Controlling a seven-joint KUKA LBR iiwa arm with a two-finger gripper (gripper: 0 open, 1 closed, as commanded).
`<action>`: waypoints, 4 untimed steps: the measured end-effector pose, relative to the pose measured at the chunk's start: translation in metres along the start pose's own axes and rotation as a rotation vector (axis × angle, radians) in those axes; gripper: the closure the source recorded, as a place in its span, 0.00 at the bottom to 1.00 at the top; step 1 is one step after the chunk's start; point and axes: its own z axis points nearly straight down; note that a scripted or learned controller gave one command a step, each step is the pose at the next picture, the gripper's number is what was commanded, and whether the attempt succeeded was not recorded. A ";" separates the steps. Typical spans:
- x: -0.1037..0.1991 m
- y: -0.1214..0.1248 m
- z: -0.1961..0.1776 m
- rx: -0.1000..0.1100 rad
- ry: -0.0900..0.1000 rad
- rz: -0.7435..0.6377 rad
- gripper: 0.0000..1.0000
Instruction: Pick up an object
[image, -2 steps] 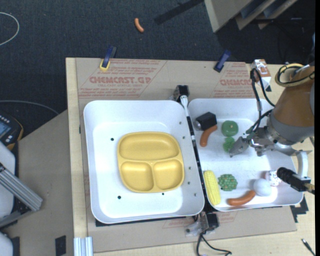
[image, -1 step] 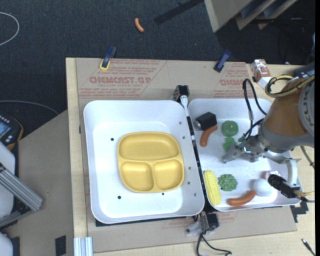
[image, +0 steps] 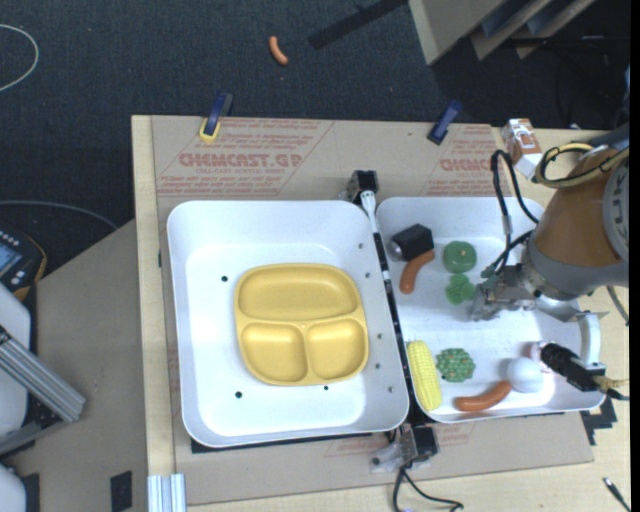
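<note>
While reaching in from right, low over middle of right bin (image: 470, 209): gripper (image: 497, 297) on grey arm (image: 580, 235) with orange band. Whether open or closed, cannot tell, blurred and too small at this slant. Nothing seen held.

Candidate objects all in right bin:
- small green piece (image: 459, 291), just left of gripper, close to it; contact cannot be told.
- green disc (image: 460, 256), just beyond the small green piece, on far side.
- black block (image: 412, 241), far left corner area.
- orange sausage (image: 415, 271), tilted, just near of black block, touching or nearly.
- corn (image: 424, 374), along left wall, near end, lying lengthwise.
- broccoli (image: 456, 364), just right of corn.
- red sausage (image: 483, 398), near wall, right of corn, below broccoli.
- white ball (image: 524, 374), near right corner, touching right end of red sausage or just beside.

Left bin (image: 185, 300) beside right bin, walls touching at middle. Yellow tray (image: 300, 322) with three compartments lying flat in centre of left bin.

Bench (image: 290, 150) under both bins, printed cardboard. Yellow clamp (image: 212, 122) at far edge, left; blue clamp (image: 444, 122) at far edge, further right. Small orange bit (image: 278, 49) on dark floor beyond bench.
</note>
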 end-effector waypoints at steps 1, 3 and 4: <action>0.003 0.003 -0.043 -0.005 -0.002 -0.002 1.00; 0.008 0.013 -0.132 -0.007 -0.003 -0.002 1.00; 0.062 0.040 -0.135 -0.005 0.000 -0.008 1.00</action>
